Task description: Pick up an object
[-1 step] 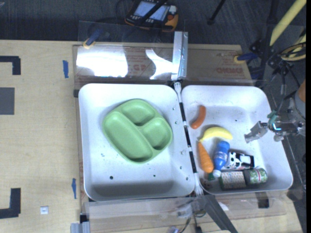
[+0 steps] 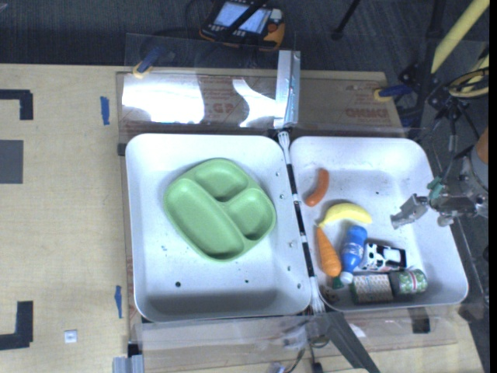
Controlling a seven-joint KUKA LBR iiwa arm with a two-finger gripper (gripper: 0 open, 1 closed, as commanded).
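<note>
Objects for picking lie clustered in the right bin, toward its near left part, while the gripper hangs over the bin's right side, well apart from them and holding nothing; whether it is apart or together cannot be told from this slanted view. Nearest to it are a small black-and-white item and, just in front of that, a green can lying on its side next to a grey-brown cylinder. Further left, a blue bottle stands between the black-and-white item and an orange carrot. A yellow banana curves just above the bottle, and an orange sausage lies beyond it near the divider. Across the divider, the left bin holds a green sectioned plate at its centre.
</note>
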